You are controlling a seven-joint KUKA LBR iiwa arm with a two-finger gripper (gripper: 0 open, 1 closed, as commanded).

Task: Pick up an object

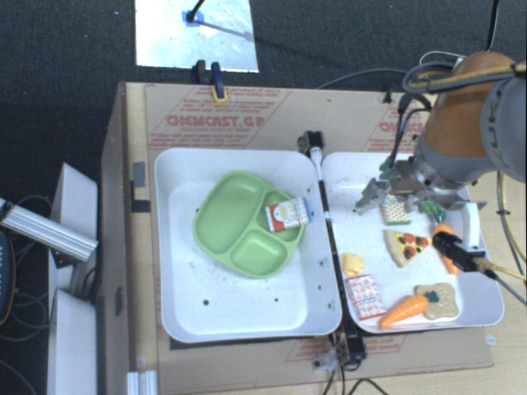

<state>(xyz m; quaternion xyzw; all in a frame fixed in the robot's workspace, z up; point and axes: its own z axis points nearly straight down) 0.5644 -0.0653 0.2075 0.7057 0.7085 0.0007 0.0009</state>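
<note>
Your pincer (387, 194) is hovering with fingers spread apart over the right bin (486, 303), which is holding a pizza slice (406, 245), carrot (403, 309) and cookie (439, 299), while the left bin (177, 303) is carrying a green tray (235, 220) with a small carton (286, 215).

Even, bright overhead light; white bins (247, 323) slightly washed out, glare on a far shiny sheet (196, 23), soft focus throughout.

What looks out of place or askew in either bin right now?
Mainly the small carton in the left bin: it lies tilted across the green divided plate's right rim, half on, half off. The toy food in the right bin is scattered loosely; nothing looks spilled or damaged.
</note>
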